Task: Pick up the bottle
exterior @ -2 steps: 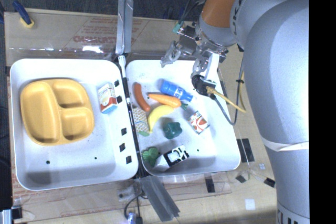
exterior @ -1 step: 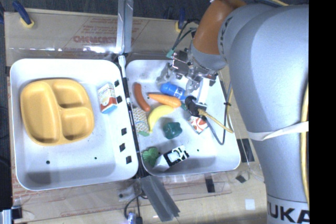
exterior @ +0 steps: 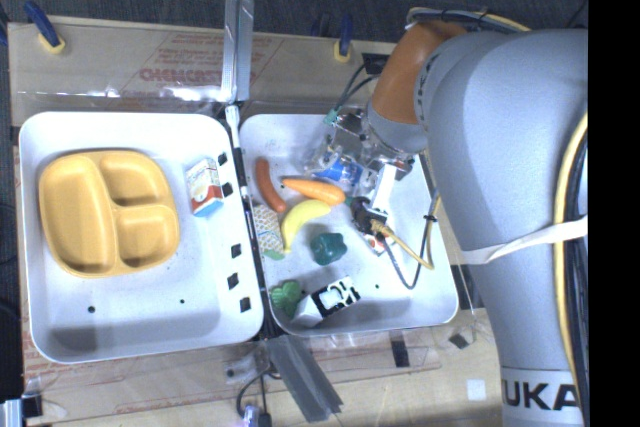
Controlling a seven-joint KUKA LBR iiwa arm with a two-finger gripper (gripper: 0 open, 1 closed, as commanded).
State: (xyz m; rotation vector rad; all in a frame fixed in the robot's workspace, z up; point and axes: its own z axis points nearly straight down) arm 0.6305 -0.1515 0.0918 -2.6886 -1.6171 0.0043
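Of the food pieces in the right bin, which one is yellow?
The banana, curved, in the middle of the right bin. The carrot above it is orange and the sausage is red.

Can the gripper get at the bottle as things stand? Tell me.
Probably yes. The gripper is already low over the bottle in the right bin; the carrot lies close beside it and may crowd the grasp.

White letters "UKA" are seen on the grey robot arm, low near its base.
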